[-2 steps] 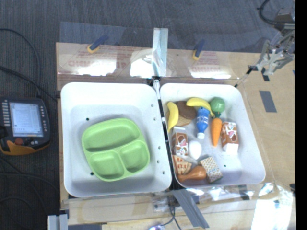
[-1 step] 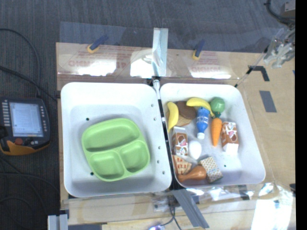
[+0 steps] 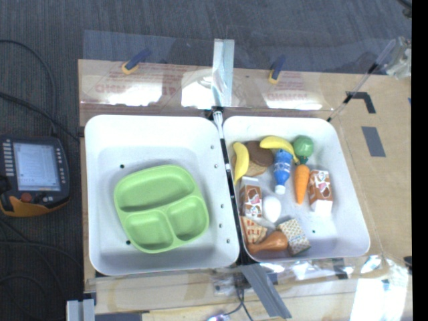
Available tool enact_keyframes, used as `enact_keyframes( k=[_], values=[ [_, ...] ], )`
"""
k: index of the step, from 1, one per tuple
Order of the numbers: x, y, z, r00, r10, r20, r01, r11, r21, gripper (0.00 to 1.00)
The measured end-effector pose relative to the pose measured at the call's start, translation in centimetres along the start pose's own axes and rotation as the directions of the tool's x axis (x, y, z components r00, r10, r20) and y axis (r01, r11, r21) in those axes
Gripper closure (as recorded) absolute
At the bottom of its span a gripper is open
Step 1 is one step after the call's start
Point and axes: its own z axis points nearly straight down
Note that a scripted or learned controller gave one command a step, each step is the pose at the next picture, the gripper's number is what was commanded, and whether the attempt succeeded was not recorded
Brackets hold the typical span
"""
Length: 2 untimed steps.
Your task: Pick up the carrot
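Dark carpet surrounds a tan bench carrying two white bins; a pendant lies at far left. Left bin holds a green tray. Right bin is crowded: the carrot lies near its centre-right, tip pointing toward the bottom of the frame, just beside a blue bottle on its left and a carton on its right, with a green ball touching or nearly touching its top. Gripper state: cannot tell. Risk, as judged: little room for fingers either side, so a descent could catch bottle or carton, pinch a neighbour instead, or knock the carrot askew. Its taper may also let it slip.
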Motion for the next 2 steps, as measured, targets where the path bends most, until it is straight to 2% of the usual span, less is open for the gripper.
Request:
enact_keyframes(
  k=[1,2],
  values=[
    [0.06,1.66,12.96,0.993,-0.115,0.007,0.115,0.993,-0.018,1.0],
    [0.09,1.57,12.3,0.993,-0.114,0.003,0.114,0.993,-0.008,0.0]
  ],
)
